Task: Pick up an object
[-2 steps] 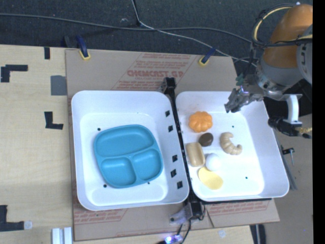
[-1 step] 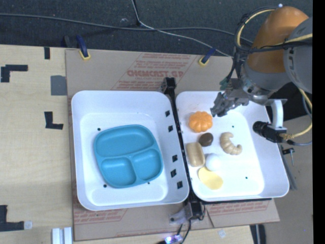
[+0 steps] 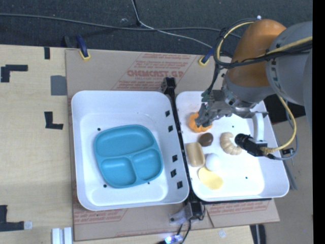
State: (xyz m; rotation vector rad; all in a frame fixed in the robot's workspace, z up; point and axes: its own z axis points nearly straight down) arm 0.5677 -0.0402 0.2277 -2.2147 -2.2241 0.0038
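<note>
Orange piece point(image 3: 194, 122), right bin's point(image 3: 274, 187) far-left corner: likely light, rigid, smooth; take across middle; gripper point(image 3: 203, 120) above, grasp indeterminable.

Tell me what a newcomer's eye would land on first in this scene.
First the grey arm with its orange band, reaching in from the right so that the gripper hangs over an orange object at the back of the right bin. Next the blue divided tray lying alone in the left bin. Then the small food-like pieces clustered in the right bin.
</note>
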